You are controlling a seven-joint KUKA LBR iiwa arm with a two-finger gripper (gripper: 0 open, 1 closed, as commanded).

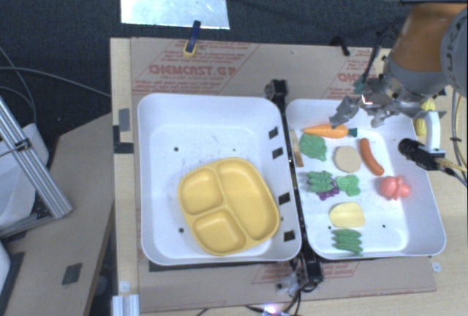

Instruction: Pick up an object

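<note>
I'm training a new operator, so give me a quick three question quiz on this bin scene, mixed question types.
1. True or false: the yellow tray lies in the right bin.
2. Which toy lies nearest the gripper? A. carrot B. pea pod C. pink toy
3. Fill in: the sausage lies just right of the ____.

Key: 1 false, it lies in the left bin. 2 A. 3 round tan slice.

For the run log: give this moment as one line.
phase: reaching | gripper: above right bin, near carrot | held: nothing seen | left bin: yellow tray
</note>
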